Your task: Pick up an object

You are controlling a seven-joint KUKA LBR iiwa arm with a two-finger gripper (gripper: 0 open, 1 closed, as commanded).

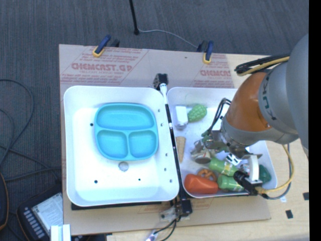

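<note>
Arm down in the right-hand shallow white bin point(271, 157), working over a heap of toy food.

From the overhead camera I see my two-finger gripper point(210, 147) low at the pile's nine o'clock side; whether it is wide or narrow I cannot tell. Candidates crowd close: a green plastic bottle point(225, 167), an orange-red plastic pepper point(200, 184) at six o'clock, a knobbly green fruit point(197, 112) at twelve. The blue three-compartment tray point(126, 130) sits in the left-hand white bin point(80, 149).

Robotics lab: KUKA arm point(273, 102) over clamped cardboard bench point(100, 67), two white bins point(70, 134), grey carpet, loose cables.
</note>
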